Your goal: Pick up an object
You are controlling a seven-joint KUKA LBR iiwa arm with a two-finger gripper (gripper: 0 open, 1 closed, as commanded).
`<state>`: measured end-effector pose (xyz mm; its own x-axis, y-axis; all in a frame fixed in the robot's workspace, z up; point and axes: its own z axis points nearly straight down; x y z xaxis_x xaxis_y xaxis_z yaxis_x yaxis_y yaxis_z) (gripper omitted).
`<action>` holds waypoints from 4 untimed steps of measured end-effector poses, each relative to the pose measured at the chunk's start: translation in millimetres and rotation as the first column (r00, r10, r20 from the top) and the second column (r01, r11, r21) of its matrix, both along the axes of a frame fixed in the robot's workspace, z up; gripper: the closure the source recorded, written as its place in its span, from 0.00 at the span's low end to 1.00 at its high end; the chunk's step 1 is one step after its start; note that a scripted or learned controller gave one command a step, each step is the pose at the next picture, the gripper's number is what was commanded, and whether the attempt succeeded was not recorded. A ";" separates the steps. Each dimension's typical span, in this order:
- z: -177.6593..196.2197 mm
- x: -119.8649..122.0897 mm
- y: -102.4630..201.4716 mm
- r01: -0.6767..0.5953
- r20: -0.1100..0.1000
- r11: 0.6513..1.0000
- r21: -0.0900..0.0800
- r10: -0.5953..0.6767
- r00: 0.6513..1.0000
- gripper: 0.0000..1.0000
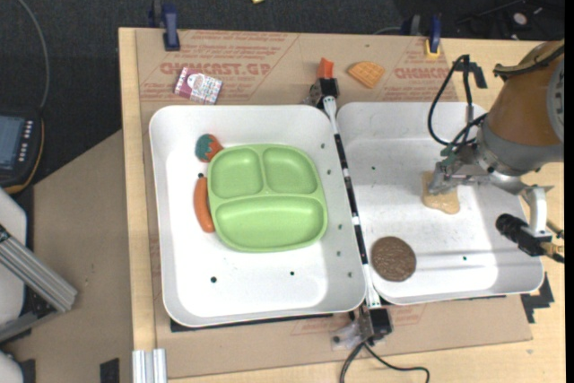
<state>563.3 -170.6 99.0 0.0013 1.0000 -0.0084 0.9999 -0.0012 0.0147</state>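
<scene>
In the right bin (pixel 395 148) a pale tan food piece (pixel 441 200) lies right of centre, and my gripper (pixel 443 179) is down on its upper edge, touching or nearly touching it. A round brown cookie (pixel 393 257) rests near that bin's front left corner. In the left bin (pixel 179 265) sits a green divided plate (pixel 266 197). An orange carrot-like piece (pixel 204 204) lies along the plate's left side and a small teal and red toy (pixel 208 146) sits by its upper left corner.
The arm and its black cables (pixel 448 103) hang over the right bin's right half. On the bench behind the bins lie a cracker (pixel 365 73), a pink packet (pixel 198 84), and blue clamps (pixel 168 24). A black clip row (pixel 345 184) joins the bins.
</scene>
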 end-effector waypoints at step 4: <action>-13.1 -10.2 57.5 0.001 -0.012 1.000 0.006 -0.001 1.000 1.00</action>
